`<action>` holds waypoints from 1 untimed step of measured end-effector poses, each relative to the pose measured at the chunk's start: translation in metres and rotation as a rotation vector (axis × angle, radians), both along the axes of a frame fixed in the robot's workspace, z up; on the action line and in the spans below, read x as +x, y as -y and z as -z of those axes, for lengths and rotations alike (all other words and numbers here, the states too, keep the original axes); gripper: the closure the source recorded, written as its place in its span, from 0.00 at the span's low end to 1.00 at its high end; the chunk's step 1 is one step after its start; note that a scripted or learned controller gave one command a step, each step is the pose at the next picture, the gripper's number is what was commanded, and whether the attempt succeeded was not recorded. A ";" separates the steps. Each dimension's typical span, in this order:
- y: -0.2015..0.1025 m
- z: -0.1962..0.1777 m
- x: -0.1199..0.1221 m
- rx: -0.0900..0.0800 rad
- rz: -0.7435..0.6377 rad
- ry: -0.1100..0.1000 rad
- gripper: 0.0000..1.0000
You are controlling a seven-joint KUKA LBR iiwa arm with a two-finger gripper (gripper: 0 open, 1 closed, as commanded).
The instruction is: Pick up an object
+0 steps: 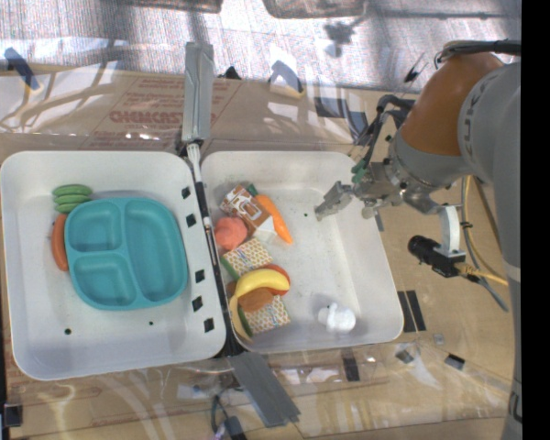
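Camera view shows the jaws [330,202], state unclear, over bare bin floor; the toy pile [253,259] at 8 o'clock may be missed.

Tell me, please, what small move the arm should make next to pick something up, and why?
Probably shift the pincer left toward the orange toy carrot. It hovers over bare floor of the right white bin, and the carrot looks like the closest object.

2 white bins [27,246], 1 teal tray [124,250], 1 banana [261,280], approx. 2 carrots [273,216].
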State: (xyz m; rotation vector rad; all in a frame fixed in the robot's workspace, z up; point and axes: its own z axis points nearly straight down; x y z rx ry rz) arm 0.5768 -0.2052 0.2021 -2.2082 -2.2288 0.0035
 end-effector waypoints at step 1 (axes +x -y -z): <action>-0.046 0.097 0.030 -0.004 -0.197 0.009 0.00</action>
